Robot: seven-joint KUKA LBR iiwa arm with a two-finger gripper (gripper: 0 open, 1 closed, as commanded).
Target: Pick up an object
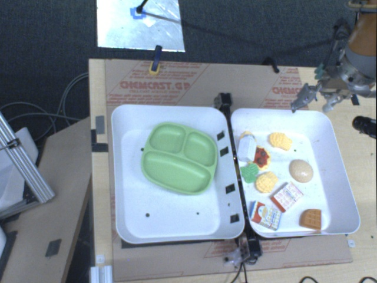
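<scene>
Two white bins sit side by side. The left bin [126, 217] holds one thing, a green plate [179, 158] with three parts, lying flat near the middle.

The right bin [339, 175] holds many small toy foods. At the top there is a yellow corn [280, 140]. Beside the middle wall lie a white bottle [245, 147], a red piece [261, 156] and a green piece [250, 172]. Below them is another yellow corn [266, 182]. A tan egg [301, 170] rests to the right, smooth and round. Lower down are a red and white box [287, 197], a bright packet [266, 215] and a brown waffle [311, 219].

The gripper [316, 98] hangs over the top right edge of the right bin, apart from the toys. Its two fingers are spread, with nothing between them.
</scene>
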